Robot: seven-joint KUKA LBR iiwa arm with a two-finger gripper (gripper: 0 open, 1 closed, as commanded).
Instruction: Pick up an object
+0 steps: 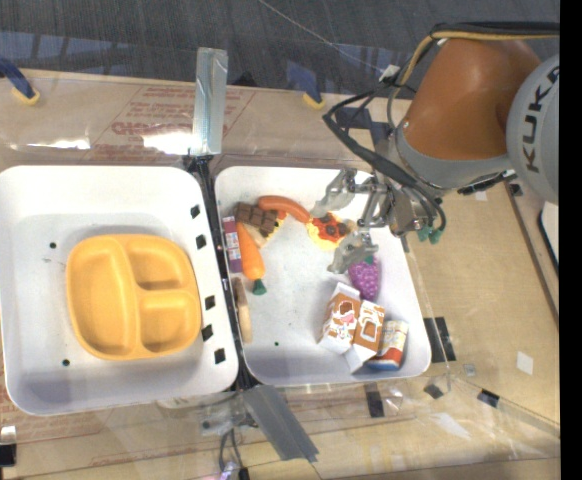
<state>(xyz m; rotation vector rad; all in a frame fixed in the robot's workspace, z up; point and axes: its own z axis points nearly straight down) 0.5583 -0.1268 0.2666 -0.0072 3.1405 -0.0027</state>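
The right bin [271,363] holds several toy foods. An orange sausage [283,206] and a brown piece [255,218] lie at its back, with a carrot [254,258] just in front of them. Purple grapes [367,277], two small cartons [352,324] and a can [394,344] sit along the right side. My gripper [341,224] is low over the bin's back right, open. One finger is behind a small orange-and-yellow toy [324,231] and the other in front of it, above the grapes. Nothing is lifted.
The left bin [21,208] carries a yellow divided plate [131,294]. A dark red bar [231,246] and a pale stick [242,310] lie along the right bin's left wall. The arm's orange band [466,93] and cables hang over the back right corner.
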